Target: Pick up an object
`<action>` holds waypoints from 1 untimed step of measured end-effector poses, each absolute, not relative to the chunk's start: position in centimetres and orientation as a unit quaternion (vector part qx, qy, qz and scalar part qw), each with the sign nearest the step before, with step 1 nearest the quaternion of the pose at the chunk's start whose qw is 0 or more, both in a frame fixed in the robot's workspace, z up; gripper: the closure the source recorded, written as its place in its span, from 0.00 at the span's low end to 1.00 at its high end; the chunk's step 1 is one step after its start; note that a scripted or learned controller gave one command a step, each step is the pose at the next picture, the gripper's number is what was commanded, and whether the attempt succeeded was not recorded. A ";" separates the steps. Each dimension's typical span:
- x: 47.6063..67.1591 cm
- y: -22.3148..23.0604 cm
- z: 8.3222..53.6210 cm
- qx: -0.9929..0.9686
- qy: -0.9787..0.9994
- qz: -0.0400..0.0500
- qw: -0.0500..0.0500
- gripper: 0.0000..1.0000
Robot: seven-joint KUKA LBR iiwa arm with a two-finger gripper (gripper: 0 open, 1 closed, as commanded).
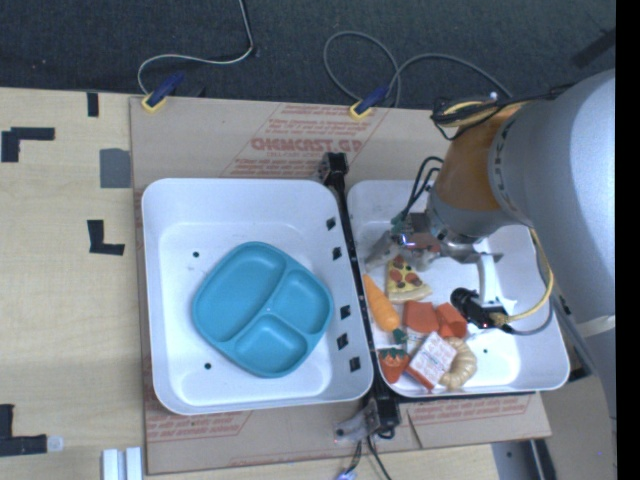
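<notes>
End effector (400, 240) low in right bin (530, 368), just above pizza slice (407, 280); can't tell its state. Carrot (380, 306), red blocks (437, 319) nearby. Blue tray (262, 308) in left bin (170, 268).

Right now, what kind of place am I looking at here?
Probably a robot grasping test bench: a grey arm reaches over two white bins, one holding toy food, the other a blue plate.
</notes>
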State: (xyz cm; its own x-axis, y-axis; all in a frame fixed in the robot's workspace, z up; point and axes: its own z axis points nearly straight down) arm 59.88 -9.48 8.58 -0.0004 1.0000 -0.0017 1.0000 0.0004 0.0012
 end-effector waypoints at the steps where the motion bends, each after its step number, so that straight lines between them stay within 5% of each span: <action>1: 59.4 -9.7 8.6 0.706 0.708 0.001 0.002 0.00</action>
State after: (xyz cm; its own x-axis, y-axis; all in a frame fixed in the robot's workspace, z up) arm 59.40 -9.73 8.63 -0.0029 1.0000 -0.0017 1.0000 0.0029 0.0049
